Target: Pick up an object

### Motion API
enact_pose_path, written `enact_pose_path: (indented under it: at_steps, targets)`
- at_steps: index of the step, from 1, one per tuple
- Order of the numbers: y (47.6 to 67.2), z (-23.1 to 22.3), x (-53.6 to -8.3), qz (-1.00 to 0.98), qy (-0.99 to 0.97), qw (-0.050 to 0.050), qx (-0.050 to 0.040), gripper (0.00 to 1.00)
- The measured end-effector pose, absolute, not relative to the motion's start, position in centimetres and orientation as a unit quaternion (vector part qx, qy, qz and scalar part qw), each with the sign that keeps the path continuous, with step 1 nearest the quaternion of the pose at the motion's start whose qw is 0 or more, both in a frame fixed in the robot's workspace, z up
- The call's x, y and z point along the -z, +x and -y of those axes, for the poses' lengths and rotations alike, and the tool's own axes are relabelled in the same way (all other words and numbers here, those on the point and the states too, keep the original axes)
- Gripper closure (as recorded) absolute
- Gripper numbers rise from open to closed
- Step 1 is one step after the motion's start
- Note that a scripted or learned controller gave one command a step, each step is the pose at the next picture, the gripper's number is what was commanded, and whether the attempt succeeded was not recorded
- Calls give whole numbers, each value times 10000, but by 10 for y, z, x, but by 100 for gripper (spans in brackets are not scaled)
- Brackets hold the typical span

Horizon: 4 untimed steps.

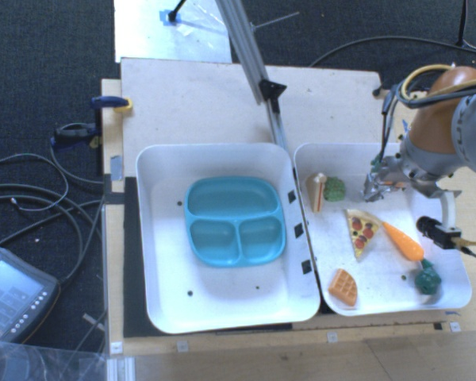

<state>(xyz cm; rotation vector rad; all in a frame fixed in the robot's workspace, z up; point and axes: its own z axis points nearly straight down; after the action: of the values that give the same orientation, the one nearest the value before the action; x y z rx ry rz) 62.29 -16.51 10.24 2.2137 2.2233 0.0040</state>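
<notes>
At the right of the frame the gripper (374, 187) hangs low over the upper part of the right bin (460, 296), beneath the grey arm (470, 133) with its orange band (444, 113); whether its fingers are released or clenched cannot be told from this angle, and nothing shows between them. The right bin holds 6 toy foods. A pizza slice (362, 232), yellow with red rounds and a tan crust, lies just below the gripper at the bin's middle. Just to its right an orange carrot (402, 241) lies slanted, pointing toward the upper left. A small green broccoli piece (334, 188) sits left of the gripper, touching or nearly touching a tan and white piece with a red stripe (317, 192) near the bin's left wall; what that piece is cannot be told. An orange waffle (343, 287) rests at the lower left of this bin, and a dark green vegetable (427, 279) sits at the lower right. The left bin (163, 292) at the middle of the frame carries a blue divided plate (234, 219) with 3 compartments. Both bins stand side by side on the pale surface (190, 101).
</notes>
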Motion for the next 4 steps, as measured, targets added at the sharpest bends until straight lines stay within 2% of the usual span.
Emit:
enact_pose_path:
  at_steps: [2, 3, 4]
  targets:
    - [624, 166, -192, -7096, 7046, 31, -20, 100]
    - [625, 166, -212, -7098, 7044, 16, -13, 100]
    - [619, 119, -224, -7108, 7034, 2, -16, 100]
